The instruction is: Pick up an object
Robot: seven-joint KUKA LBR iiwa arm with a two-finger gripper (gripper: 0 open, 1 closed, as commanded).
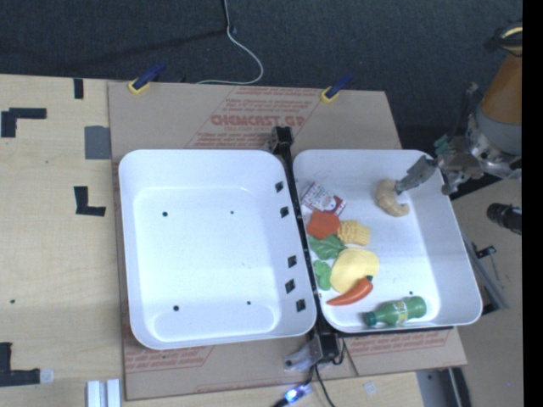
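Camera view looks down on two white bins on a cardboard sheet laid over a wooden bench. In the left bin nothing lies but a few small dark dots on its floor. The right bin holds all the objects. A beige lump sits toward the far side, apart from the others. Along the left wall lies a cluster: a red-and-white packet, an orange piece just near of it, a yellow corn cob to its right, green leafy pieces, a yellow lemon-like fruit, and a red chili touching the fruit's near side. A green bottle lies on its side at the near edge.

The arm enters from the right, with the gripper low over the far right part of the right bin, its tip just beside the beige lump. How wide the jaws stand I cannot tell; nothing is seen between them.
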